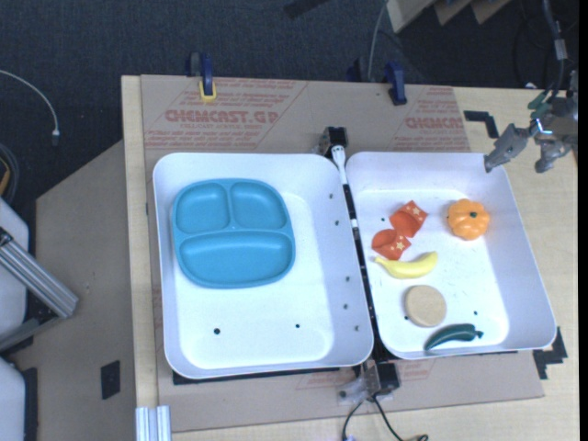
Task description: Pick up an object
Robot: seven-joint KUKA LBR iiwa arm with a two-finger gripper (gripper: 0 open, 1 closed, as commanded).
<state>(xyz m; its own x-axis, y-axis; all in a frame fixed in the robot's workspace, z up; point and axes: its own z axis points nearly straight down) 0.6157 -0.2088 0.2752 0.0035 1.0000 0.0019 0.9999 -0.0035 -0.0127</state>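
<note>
At upper right of the frame the gripper [525,149] hung spread and empty over the right bin's [524,288] far corner, so descending squarely onto the nearby orange pumpkin [468,219] looked wisest.

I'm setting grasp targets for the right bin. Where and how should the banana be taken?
Grip the banana across its thicker middle, coming straight down from above. It lies flat, long axis roughly left-right, so the fingers should close across its narrow width. A red piece sits close above its left end, so the middle looks safer.
</note>
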